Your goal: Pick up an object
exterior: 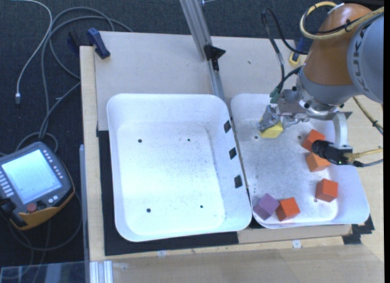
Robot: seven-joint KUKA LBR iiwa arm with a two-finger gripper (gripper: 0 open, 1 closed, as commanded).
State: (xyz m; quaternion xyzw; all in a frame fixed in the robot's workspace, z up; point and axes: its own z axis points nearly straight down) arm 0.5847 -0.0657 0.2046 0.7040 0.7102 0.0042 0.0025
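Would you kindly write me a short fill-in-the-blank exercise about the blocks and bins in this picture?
1. The gripper is right at the ____ block.
2. The purple block lies beside an ____ block.
3. All the blocks lie in the ____ bin of the camera view.

Missing words: yellow; orange; right

Grey arm (341, 50) reaching in from the right, wrist bent downward

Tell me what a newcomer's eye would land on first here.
The grey and orange arm reaching in over the right bin, its gripper right at a yellow block. Next, the orange blocks and a purple block scattered toward that bin's near end.
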